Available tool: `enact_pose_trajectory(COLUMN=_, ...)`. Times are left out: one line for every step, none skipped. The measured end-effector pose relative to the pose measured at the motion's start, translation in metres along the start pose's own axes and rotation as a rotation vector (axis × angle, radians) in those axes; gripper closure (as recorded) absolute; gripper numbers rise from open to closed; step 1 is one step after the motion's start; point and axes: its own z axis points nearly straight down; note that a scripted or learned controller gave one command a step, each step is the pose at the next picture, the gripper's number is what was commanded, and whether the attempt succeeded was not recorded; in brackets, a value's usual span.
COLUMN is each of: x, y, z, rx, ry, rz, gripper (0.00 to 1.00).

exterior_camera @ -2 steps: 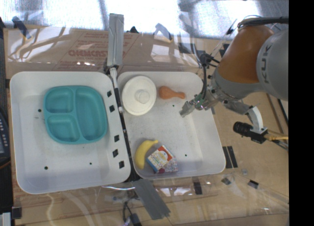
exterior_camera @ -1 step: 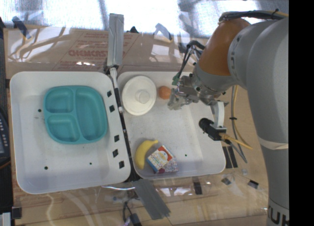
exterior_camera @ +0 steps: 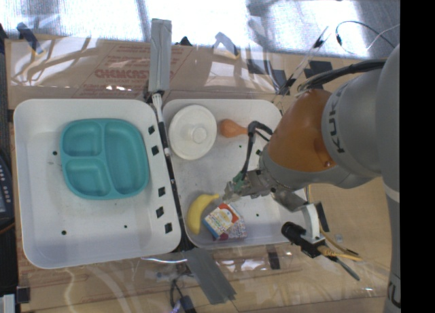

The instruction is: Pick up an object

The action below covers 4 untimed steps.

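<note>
The grey arm with its orange wrist band [exterior_camera: 306, 138] fills the 3 o'clock side of the view and reaches down into the right-hand shallow white plastic bin [exterior_camera: 262, 108]. The left-hand shallow white plastic bin [exterior_camera: 27, 169] sits just beside it at 9 o'clock on the tabletop, and it carries a turquoise three-compartment plastic tray [exterior_camera: 104, 157].

In the right bin, a round white plastic lid-like dish [exterior_camera: 193, 132] lies toward 12 o'clock, with a small orange pear-shaped toy [exterior_camera: 233, 127] just beside it at its 3 o'clock. Toward 6 o'clock of that bin, a yellow banana [exterior_camera: 197, 211] lies along the left wall, touching a small white carton with red and blue print [exterior_camera: 223, 222] at its 3 o'clock.

The claw [exterior_camera: 234, 189] hangs low over the bin floor, just at 12 o'clock of the carton and near the banana's upper end. I cannot tell whether it stands apart or together; the tip is small and dark against the wrist, and nothing shows clearly inside it.

By my reading, the step in hand is the approach: the claw is near the carton and banana but lifts nothing. The next move seems to call for settling on one of the two, most likely the carton, centring over it and coming down squarely. Since the two things touch, a careless descent could nudge one against the other or against the bin wall.
</note>
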Motion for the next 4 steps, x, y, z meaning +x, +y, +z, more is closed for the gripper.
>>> enact_pose_trajectory(x=-0.018, y=0.05, z=0.054, rx=-0.006, ry=-0.002, rz=0.049, gripper=1.0)
enact_pose_trajectory(x=-0.098, y=0.03, z=-0.001, rx=-0.004, ry=-0.002, rz=0.062, gripper=1.0)
enact_pose_trajectory(x=-0.029, y=0.023, z=0.03, rx=-0.002, ry=-0.001, rz=-0.12, gripper=1.0)
enact_pose_trajectory(x=0.024, y=0.0, z=0.054, rx=-0.003, ry=0.0, rz=-0.07, gripper=1.0)
